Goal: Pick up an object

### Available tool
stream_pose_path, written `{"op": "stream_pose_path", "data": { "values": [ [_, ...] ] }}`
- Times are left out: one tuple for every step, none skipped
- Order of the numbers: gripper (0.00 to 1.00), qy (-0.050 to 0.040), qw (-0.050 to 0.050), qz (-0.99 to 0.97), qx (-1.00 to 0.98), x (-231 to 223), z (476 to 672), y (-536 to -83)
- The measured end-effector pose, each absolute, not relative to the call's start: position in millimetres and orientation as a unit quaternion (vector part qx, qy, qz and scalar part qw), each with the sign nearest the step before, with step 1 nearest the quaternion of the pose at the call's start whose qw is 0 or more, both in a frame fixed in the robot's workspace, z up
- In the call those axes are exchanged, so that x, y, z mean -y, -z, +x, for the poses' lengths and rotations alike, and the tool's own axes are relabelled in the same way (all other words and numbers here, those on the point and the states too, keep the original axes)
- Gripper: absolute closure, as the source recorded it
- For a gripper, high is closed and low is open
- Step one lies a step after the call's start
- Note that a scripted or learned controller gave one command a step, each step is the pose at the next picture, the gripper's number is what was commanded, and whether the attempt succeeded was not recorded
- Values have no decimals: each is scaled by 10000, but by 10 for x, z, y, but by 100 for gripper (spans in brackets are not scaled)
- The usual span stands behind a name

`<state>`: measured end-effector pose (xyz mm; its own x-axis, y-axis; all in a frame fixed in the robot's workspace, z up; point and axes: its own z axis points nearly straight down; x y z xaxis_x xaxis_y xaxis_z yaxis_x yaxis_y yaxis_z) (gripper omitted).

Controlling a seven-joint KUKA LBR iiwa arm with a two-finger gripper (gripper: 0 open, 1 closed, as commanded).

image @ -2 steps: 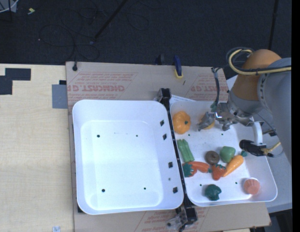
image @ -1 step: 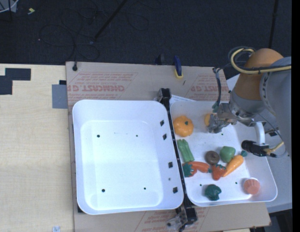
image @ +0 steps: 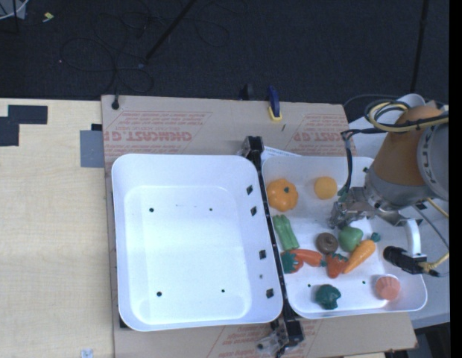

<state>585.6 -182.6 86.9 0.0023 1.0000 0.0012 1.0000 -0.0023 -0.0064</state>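
Desk [image: 45, 222]: pale wood at the left, with a brown cardboard sheet [image: 216, 129] laid under both bins; dark floor with cables lies beyond the far edge.
Left bin [image: 134, 200]: shallow, white, only small dark dots on its floor.
Right bin [image: 410, 297]: white, touching the left bin along a black clip strip.
Objects in right bin: an orange pumpkin [image: 282, 195] and a small orange ball [image: 326, 187] at the far side; a green cucumber [image: 285, 231] near the dividing wall; a red pepper [image: 305, 257], a brown disc [image: 327, 242], a green piece [image: 351, 237] and a carrot [image: 359, 256] crowded in the middle; broccoli [image: 327, 296] and a pink round fruit [image: 386, 287] near the front edge.
Arm [image: 406, 159]: enters from the right, above the bin's far right part.
Tool [image: 349, 212]: low over the bin, just beside the green piece; how far it is open cannot be told, and nothing is visibly held.
Open room: bin floor between ball and brown disc, and the front strip between broccoli and pink fruit.
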Motion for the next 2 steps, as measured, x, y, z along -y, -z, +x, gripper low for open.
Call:
{"op": "stream_pose_path", "data": {
  "values": [
    [100,14,4,-7048,7094,1241,6463,-877],
    [0,-11,9,-7064,7078,1280,6436,-873]
  ]
}}
